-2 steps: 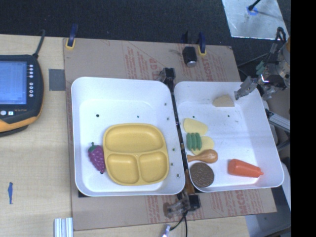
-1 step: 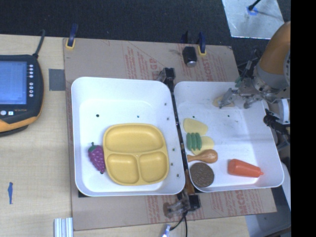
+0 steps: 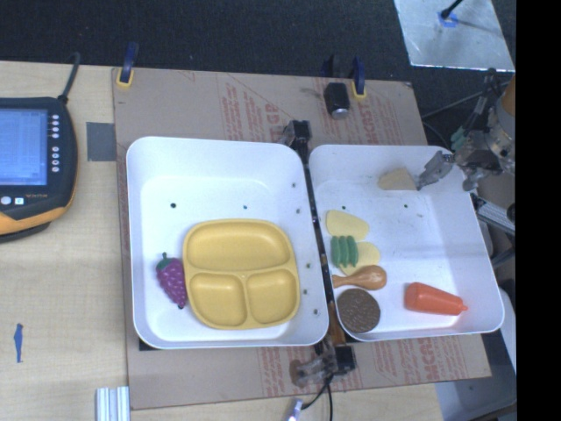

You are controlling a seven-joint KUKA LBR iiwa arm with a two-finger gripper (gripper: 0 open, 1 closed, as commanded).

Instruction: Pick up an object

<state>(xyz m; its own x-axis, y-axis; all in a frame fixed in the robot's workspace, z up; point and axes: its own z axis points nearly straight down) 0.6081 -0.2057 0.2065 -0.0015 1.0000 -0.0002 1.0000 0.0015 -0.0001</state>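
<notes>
1. Wooden desk [image 3: 53,323] carries a cardboard sheet [image 3: 219,103] with two white bins side by side; a teach pendant [image 3: 31,160] sits at far left.
2. Left bin [image 3: 219,169]: yellow divided plate [image 3: 238,272], purple grapes [image 3: 173,279] touching its left edge.
3. Right bin [image 3: 438,235]: orange carrot [image 3: 432,299] near the front right; yellow pieces [image 3: 348,226], a green item [image 3: 344,251], wooden spoon [image 3: 361,279] and brown disc [image 3: 358,310] along the left wall; a tan piece [image 3: 396,180] at the back.
4. Claw [image 3: 436,170] over the right bin's back right corner, just beside the tan piece; can't tell whether it's open or closed, nothing visibly gripped.
</notes>
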